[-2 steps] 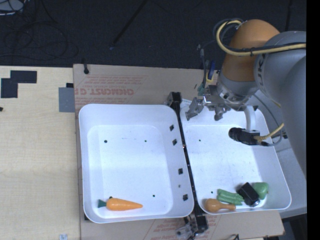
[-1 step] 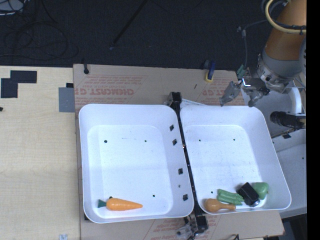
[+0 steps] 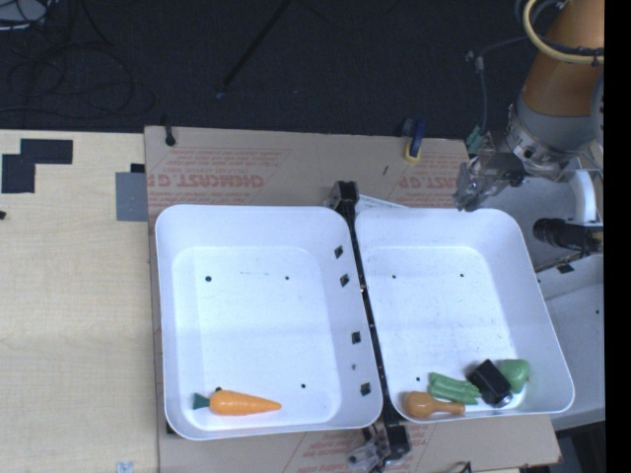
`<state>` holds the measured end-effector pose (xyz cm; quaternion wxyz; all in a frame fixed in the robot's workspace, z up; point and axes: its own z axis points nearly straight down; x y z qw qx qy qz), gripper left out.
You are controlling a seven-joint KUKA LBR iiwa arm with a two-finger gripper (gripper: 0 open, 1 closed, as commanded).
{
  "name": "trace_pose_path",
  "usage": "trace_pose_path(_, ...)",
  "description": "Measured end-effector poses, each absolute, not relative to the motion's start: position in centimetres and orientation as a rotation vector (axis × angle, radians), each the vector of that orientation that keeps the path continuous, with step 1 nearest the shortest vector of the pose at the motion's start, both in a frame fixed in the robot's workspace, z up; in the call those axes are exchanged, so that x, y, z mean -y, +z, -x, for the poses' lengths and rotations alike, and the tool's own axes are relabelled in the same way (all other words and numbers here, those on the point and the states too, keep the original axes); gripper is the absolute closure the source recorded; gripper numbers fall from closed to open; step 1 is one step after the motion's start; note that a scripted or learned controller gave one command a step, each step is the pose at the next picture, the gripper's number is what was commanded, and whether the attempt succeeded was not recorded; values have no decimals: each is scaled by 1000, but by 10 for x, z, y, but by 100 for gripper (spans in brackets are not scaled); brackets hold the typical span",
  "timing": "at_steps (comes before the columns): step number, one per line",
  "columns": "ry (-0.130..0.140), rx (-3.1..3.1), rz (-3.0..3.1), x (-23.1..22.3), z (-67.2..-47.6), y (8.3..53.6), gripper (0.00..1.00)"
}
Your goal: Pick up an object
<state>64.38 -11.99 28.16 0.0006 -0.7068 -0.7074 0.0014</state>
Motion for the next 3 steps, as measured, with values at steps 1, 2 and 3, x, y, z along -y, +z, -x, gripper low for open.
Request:
trace_pose_path(1, -4, 2228, 2216, 69, -645, 324, 100)
trace_pose_path(2, -7, 2233, 2211, -25, -644, 379, 100)
trace_pose_path(3, 0, 2228, 2214, -102, -644, 392, 100)
